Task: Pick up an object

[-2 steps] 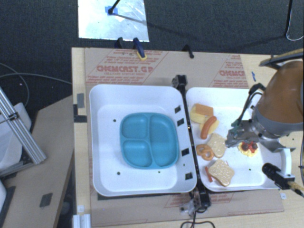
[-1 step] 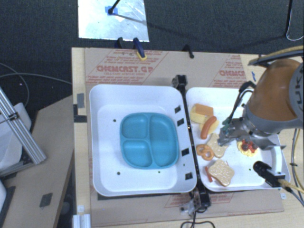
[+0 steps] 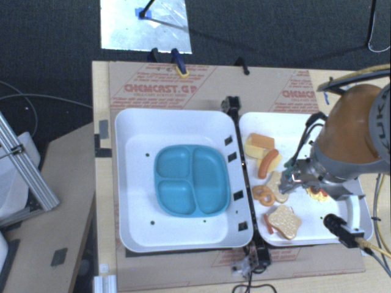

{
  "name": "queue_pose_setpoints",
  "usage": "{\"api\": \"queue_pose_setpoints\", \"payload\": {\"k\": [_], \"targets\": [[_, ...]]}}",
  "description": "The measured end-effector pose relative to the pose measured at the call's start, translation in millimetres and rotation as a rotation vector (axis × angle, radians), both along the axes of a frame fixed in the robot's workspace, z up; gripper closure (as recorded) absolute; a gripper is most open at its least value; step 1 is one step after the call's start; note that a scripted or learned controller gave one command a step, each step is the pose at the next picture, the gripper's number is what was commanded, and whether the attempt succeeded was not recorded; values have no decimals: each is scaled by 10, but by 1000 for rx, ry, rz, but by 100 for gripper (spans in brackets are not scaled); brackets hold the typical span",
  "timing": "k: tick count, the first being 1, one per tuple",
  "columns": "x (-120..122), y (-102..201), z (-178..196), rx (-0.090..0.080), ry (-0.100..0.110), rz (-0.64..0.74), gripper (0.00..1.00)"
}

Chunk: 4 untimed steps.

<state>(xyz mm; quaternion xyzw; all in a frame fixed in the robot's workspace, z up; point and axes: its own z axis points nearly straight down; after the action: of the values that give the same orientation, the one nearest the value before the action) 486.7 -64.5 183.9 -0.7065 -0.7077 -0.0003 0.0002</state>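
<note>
The gripper point(image 3: 286, 184) hung low in the right bin point(image 3: 287, 122), just beside the pretzel point(image 3: 264, 195); its grip could not be determined. A hot dog point(image 3: 268, 162), cheese wedge point(image 3: 259, 144) and toast slice point(image 3: 284, 221) lay nearby. The left bin point(image 3: 131, 133) held a blue divided plate point(image 3: 191, 180).

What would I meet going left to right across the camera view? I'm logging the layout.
Blue divided plate in the left bin → cheese wedge → toy sausage → bread slice → gripper.
</note>
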Motion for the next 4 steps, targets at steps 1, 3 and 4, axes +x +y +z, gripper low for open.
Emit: {"api": "queue_pose_setpoints", "payload": {"k": [1,3,4], "targets": [[342,232,400,-1,-6,5,100],[112,463,0,0,0,3,100],[427,812,6,1,-4,7,100]]}}
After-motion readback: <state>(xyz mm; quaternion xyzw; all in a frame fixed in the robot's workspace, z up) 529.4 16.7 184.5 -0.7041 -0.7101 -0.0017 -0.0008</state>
